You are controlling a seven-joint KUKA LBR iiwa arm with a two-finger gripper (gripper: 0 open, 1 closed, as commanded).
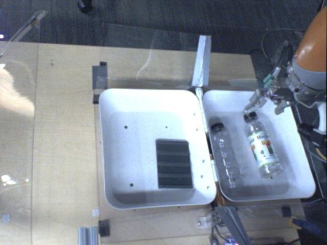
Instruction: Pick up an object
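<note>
My gripper (pixel 264 99) hangs over the far part of the right bin (pixel 301 188), reaching in from the right side below my orange band (pixel 312 47); nothing sits between its metal parts, and how wide it stands I cannot tell. Just beside it, on the near side, lies the labelled bottle (pixel 262 147), a clear one with a dark cap (pixel 250 117) that points toward my gripper and comes very close to it, though I cannot tell whether they touch. The bottle rests on the bin floor, body running away from the gripper toward the near wall. To its left, in the same bin, lies a second clear bottle (pixel 226 157), also dark-capped, roughly parallel to the first and hard against the wall shared with the left bin (pixel 110 137). In that left bin a dark ribbed block (pixel 174 163) lies flat, well apart from my gripper.
</note>
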